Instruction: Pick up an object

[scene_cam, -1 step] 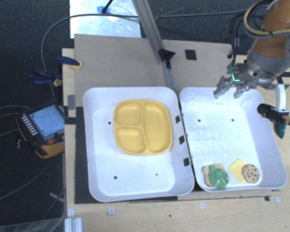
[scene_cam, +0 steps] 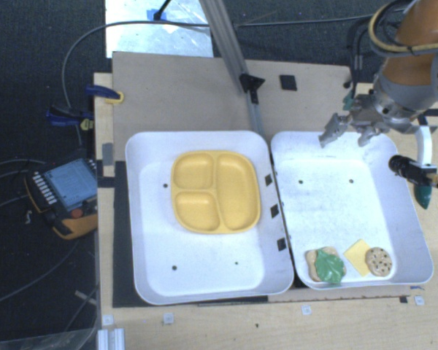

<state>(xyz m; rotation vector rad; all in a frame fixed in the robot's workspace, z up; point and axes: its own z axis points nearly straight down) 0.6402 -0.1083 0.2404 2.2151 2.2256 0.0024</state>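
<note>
- Looking down at a slant on a counter that carries two shallow white bins side by side, with dark carpet around it.
- My arm, grey with an orange band above the wrist, reaches in from the right and hangs over the far right corner of the right bin.
- My jaws stand spread apart with nothing between them; the two fingers point down toward the bin's far rim.
- The gripper sits well apart from every object in the bins.
- At the near edge of the right bin lie three small toy foods in a row: a green leafy piece on a tan round, a yellow cheese slice, and a brown speckled cookie.
- The cheese slice lies between the leafy piece and the cookie, touching or nearly touching both.
- The left bin holds a yellow divided plate with three compartments, set toward the far middle of that bin.
- A grey pole slants across the far side of the counter.
- Left of the counter, on the carpet, sits a small blue and orange device with cables.
</note>
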